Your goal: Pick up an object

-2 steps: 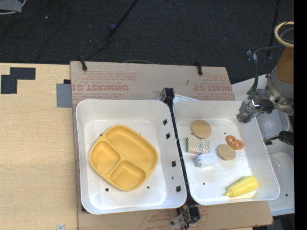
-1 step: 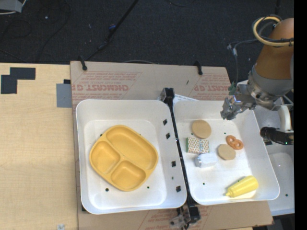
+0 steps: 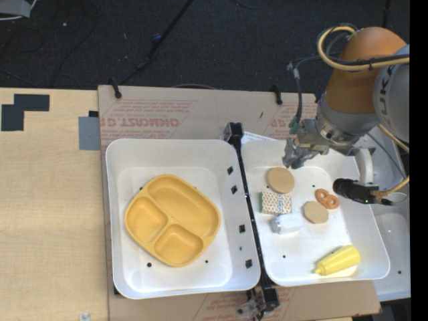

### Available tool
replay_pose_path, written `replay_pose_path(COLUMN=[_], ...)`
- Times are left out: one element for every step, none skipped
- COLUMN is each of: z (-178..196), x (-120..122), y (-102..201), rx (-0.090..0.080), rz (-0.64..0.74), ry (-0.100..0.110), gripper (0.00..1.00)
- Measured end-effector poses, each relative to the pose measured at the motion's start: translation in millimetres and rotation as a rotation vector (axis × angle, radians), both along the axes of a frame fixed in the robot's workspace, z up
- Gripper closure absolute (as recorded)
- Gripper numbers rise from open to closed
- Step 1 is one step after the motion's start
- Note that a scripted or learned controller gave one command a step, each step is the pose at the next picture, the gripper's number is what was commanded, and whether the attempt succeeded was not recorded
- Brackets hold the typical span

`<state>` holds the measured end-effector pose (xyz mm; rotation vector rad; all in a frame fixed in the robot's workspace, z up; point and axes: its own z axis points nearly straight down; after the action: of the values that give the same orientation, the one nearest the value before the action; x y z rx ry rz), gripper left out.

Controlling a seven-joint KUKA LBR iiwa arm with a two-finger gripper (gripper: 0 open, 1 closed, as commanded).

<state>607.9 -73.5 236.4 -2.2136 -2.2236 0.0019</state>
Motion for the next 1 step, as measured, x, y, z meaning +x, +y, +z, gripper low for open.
replay_pose_path(z=[-10.8], x=[-1.5], y=[56.2], rx=[0.000], rz=[0.001], ry=[0.001], gripper=[1.00])
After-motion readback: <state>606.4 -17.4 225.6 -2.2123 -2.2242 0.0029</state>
